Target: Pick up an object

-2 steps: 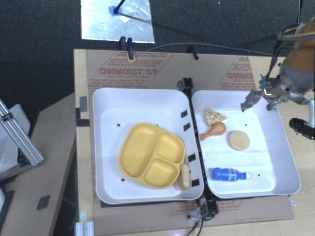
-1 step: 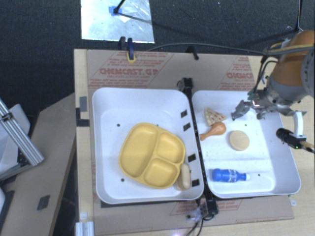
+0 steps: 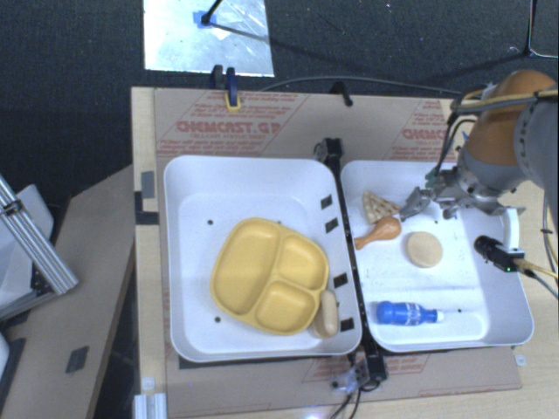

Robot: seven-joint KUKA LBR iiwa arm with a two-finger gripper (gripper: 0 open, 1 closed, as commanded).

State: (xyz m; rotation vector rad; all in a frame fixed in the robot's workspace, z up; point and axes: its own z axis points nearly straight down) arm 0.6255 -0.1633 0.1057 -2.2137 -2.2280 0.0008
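The arm enters from 3 o'clock, its end effector (image 3: 417, 202) low over the upper part of the right bin (image 3: 515, 317), fingers apart with nothing between them. Just beside the tips at 9 o'clock lies a waffle-patterned wedge (image 3: 380, 205); a toy drumstick (image 3: 377, 231) lies at 7 o'clock and a round tan biscuit (image 3: 424, 250) at 6 o'clock. A blue bottle (image 3: 403, 313) lies on its side near that bin's lower edge. The left bin (image 3: 188, 234) holds a yellow divided tray (image 3: 269, 274) with a pale bread roll (image 3: 327, 313) touching its 4 o'clock corner
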